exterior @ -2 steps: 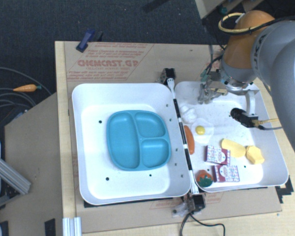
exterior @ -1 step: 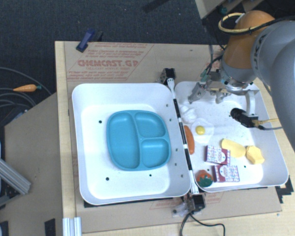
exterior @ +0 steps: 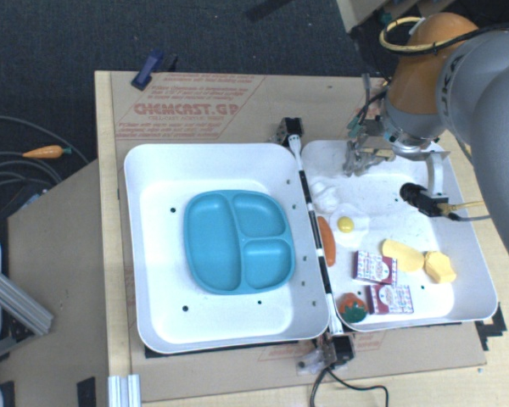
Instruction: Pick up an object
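Worktop [exterior: 195,104]: brown board with red lettering, bearing two shallow white bins side by side. Left bin [exterior: 153,295]: one blue divided plate [exterior: 237,240], lying flat near the middle. Right bin [exterior: 458,299]: white crumpled piece [exterior: 325,195] near the shared wall; just below it an orange-red stick [exterior: 326,240] lying along that wall; small yellow ball [exterior: 346,224] on a white patch, just beside the stick; two red-and-white packets [exterior: 374,267], [exterior: 392,298], one nearer the front than the other and close together; two yellow lumps [exterior: 403,255], [exterior: 439,267] to the right of the upper packet, the first touching it; small green-and-orange item [exterior: 352,308] at the front corner, beside the lower packet. Grey arm with orange band [exterior: 424,66] entering from the right. Pincer [exterior: 362,164] over the far left part of the right bin, pointing down, above bare floor and well apart from the packets and lumps. Nothing seen in its grasp; whether released or clenched cannot be told. Off the bins: small blue item [exterior: 146,70] at the far left edge of the worktop.
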Controlling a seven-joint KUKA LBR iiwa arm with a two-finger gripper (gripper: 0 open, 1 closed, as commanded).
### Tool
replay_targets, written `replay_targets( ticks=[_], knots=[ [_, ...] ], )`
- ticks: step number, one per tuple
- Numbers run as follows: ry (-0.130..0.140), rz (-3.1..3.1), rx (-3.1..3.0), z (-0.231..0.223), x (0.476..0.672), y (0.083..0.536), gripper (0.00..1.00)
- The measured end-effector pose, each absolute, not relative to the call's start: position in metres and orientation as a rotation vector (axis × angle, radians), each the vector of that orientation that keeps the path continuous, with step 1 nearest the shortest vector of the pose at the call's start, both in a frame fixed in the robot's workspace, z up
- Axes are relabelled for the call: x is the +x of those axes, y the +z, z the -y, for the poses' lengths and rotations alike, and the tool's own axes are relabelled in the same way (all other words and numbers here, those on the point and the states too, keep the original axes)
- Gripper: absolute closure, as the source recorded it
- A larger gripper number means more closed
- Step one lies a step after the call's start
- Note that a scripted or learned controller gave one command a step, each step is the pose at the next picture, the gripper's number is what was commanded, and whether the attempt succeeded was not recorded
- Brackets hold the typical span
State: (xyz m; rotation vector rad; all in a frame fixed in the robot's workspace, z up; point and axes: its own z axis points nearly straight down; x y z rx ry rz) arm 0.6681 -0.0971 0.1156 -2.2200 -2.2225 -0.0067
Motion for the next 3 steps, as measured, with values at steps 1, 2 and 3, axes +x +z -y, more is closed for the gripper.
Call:
replay_targets(
  ticks=[1,2,3],
  knots=[
    [-0.006,2.222,-2.22,0.097,0.668,0.115,0.0],
    [0.004,2.219,-2.219,0.093,0.666,0.084,0.0],
    [0.0,2.22,-2.221,0.093,0.667,0.095,1.0]
  ],
)
